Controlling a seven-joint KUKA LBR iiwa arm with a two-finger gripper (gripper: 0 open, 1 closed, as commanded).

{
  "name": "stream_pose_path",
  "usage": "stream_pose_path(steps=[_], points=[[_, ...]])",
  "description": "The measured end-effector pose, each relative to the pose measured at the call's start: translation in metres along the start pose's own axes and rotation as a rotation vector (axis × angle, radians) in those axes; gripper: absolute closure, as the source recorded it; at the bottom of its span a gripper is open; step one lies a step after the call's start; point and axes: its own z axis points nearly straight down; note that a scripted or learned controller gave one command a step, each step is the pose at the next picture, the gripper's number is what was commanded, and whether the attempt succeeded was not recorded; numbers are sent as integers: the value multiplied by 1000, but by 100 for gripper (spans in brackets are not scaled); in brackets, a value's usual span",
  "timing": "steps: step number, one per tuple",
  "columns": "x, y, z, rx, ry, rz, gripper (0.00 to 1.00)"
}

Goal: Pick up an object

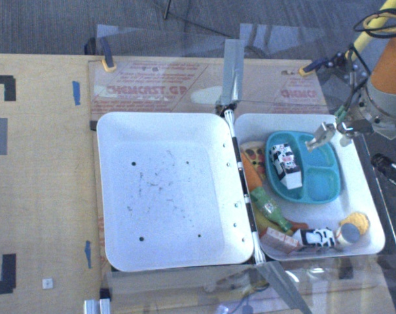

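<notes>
GRIPPER at 1 o'clock of right bin, over teal tray rim | FINGERS: state cannot tell | RISK: descent strikes rim, tipping tray and white box.

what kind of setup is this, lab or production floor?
Most likely a robotics lab bin-picking test cell. A wooden bench carries two shallow white bins, the right one heaped with a teal divided tray and small toys. The gripper reaches in from the right, with carpet behind.

Divided tray in right bin, small carton in tray's left compartment.
</notes>
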Motion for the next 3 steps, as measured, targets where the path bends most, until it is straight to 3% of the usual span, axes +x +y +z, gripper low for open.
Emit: stream_pose_path(steps=[1, 2, 3], points=[[-8, -10, 104, -7, -3, 230, 0], [-25, 56, 117, -4, 9, 315, 0], [-13, 62, 104, -6, 25, 302, 100]])
